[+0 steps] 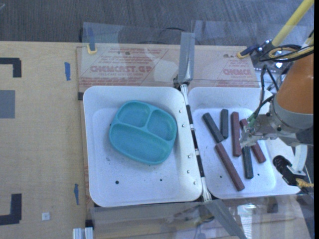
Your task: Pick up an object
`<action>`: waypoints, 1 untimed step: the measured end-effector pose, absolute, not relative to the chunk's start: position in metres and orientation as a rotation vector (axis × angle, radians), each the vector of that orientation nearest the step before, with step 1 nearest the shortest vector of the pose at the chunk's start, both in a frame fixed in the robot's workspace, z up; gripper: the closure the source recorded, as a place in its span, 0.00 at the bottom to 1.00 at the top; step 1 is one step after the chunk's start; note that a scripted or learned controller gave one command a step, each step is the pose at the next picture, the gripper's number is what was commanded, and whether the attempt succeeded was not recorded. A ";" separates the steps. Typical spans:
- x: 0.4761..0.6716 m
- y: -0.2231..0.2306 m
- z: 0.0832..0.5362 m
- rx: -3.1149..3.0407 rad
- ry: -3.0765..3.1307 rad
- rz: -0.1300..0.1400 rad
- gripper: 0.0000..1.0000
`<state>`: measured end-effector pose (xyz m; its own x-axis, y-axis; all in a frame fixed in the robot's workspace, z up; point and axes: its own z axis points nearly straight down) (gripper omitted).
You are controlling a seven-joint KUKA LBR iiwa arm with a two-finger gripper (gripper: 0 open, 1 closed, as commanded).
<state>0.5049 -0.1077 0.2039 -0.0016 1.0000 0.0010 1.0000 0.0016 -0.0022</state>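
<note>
Grey and maroon sticks [234,133] lie directly under and left of the gripper [247,138] in the right bin [209,183]; we judge it mid-descent, its opening unreadable, next needing one stick centred before closing.

The teal divided plate [143,132] looks like smooth, matt plastic. Both white bins [99,183] seem moulded plastic with a faint sheen. At 3 o'clock, the dark grey and maroon sticks [230,167] look matt. The bench [40,143] resembles pale unfinished wood or board. The arm's orange band [299,86] is glossy.
</note>
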 end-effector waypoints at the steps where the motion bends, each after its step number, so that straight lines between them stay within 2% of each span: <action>1: 0.516 -0.164 0.107 -2.165 -2.282 -0.004 0.00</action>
<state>0.5162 -0.1636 0.1074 -0.0526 0.9986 -0.0014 0.9986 0.0526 0.0050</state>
